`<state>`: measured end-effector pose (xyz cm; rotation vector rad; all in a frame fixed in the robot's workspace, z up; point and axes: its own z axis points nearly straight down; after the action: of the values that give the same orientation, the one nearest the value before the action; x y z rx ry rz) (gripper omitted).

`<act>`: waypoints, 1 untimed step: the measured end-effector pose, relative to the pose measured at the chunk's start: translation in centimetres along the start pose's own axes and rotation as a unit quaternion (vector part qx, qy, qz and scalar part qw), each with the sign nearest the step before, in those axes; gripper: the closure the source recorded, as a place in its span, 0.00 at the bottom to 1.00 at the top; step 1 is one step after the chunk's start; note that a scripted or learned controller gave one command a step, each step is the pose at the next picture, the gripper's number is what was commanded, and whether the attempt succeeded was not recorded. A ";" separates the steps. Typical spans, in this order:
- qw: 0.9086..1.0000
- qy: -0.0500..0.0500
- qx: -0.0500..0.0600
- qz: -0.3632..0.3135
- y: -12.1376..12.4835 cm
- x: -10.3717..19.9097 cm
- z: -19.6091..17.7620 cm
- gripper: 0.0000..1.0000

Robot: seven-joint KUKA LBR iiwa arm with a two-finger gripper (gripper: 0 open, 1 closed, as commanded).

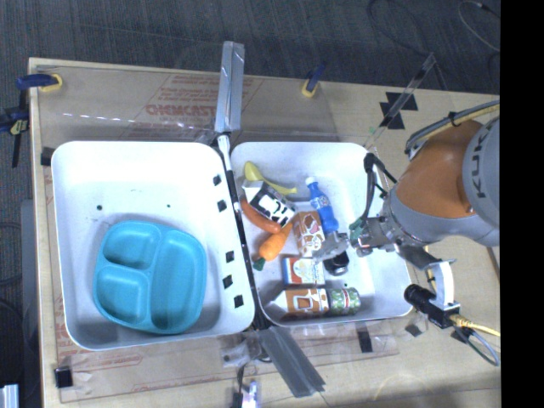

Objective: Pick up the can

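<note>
1. On the can: short and cylindrical, wrapped in a reddish-brown and white printed label, paler along the upper edge. Print too small to read.
2. Sits in the right bin, near the middle and a little toward 3 o'clock. Upright or tilted: cannot tell.
3. Crowded on most sides. At the can's 1 o'clock, a blue bottle with a white cap, touching or very nearly so. At 10 o'clock, a black-and-white carton. At 8 o'clock, just beside, a carrot. At 6 o'clock, right against it, a small red and white box.
4. Farther toward 6 o'clock, along the bin's near wall, a jar lying on its side, with a brown and red label and its green end pointing to 3 o'clock.
5. Up at the bin's 11 o'clock corner, well apart from the can, a banana.
6. Just beside the can at its 4 o'clock, down low among the clutter, the gripper, with its dark tip at the box's upper right corner. Open or clenched: cannot tell from this slant.
7. Reaching in from 3 o'clock over the bin's right rim, the arm, orange band uppermost.
8. In the left bin, toward 6 o'clock, a blue tray with three compartments, lying flat.
</note>
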<state>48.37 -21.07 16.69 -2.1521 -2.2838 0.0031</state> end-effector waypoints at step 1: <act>1.000 -0.001 -0.001 0.023 -0.7 0.0 -5.8 0.00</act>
<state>47.69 -21.15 22.52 -2.2068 -2.2350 0.0018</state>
